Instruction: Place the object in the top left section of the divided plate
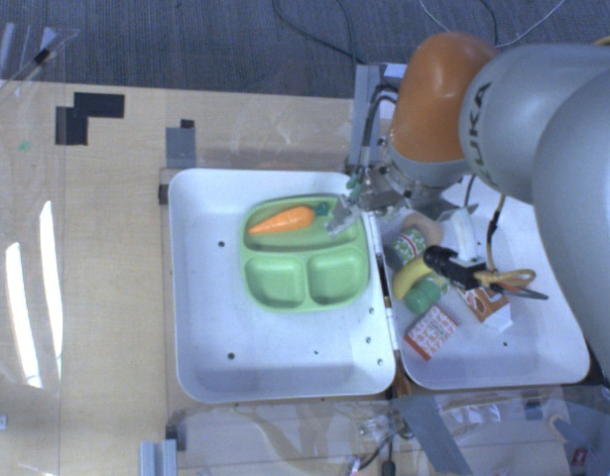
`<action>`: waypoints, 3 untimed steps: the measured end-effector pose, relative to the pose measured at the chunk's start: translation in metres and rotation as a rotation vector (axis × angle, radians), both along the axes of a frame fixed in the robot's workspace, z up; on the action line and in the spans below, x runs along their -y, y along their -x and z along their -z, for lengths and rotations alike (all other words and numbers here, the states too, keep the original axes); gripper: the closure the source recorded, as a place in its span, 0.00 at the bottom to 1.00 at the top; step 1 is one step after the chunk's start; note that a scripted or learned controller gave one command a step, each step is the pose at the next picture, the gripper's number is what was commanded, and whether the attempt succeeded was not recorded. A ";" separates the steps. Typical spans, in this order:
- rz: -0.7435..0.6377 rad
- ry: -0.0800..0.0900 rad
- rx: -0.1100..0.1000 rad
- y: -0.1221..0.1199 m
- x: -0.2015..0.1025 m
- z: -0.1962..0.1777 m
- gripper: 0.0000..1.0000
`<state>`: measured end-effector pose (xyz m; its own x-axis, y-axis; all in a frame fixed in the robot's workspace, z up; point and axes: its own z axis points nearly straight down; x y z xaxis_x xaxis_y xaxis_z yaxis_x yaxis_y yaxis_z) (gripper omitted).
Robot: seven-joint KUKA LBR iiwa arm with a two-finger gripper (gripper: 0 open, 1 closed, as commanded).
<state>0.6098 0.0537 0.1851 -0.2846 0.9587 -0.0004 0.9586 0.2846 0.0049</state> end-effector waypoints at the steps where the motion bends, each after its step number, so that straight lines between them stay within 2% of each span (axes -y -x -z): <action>1: -0.047 0.000 0.000 0.077 0.012 0.000 0.00; 2: -0.047 -0.001 0.006 0.075 0.012 -0.011 1.00; 3: -0.206 0.001 0.001 0.065 -0.018 0.000 1.00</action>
